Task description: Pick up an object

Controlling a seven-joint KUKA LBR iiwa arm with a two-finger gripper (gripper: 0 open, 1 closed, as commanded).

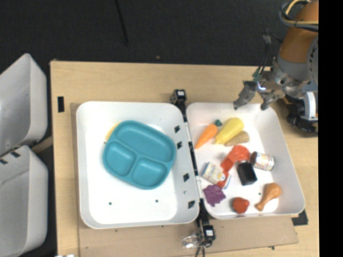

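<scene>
I see the gripper (252, 100) hanging over the far rim of the right bin (286, 143), its two dark fingers (240, 101) spread apart with nothing between them. Just below the jaws, on the near side, lies a yellow corn cob (230, 130) with its pale husk end pointing right, and touching its left side is a carrot (206, 135) lying on a slant, green top up toward the jaws. Further down from the jaws sits an orange-red lump (237, 155), with a small can (263, 161) on its side just right of it and a black block (246, 173) right below it. To the lower left of those I see a small white carton (213, 172), and below that a purple grape bunch (214, 195). A red tomato-like piece (240, 204) and a tan drumstick (268, 195) lie at the bin's near edge, farthest from the jaws. Well to the left of the jaws, the left bin (91, 197) holds a blue divided plate (139, 154), with something yellow (111, 131) peeking from under its far left edge; I cannot tell what it is.
</scene>
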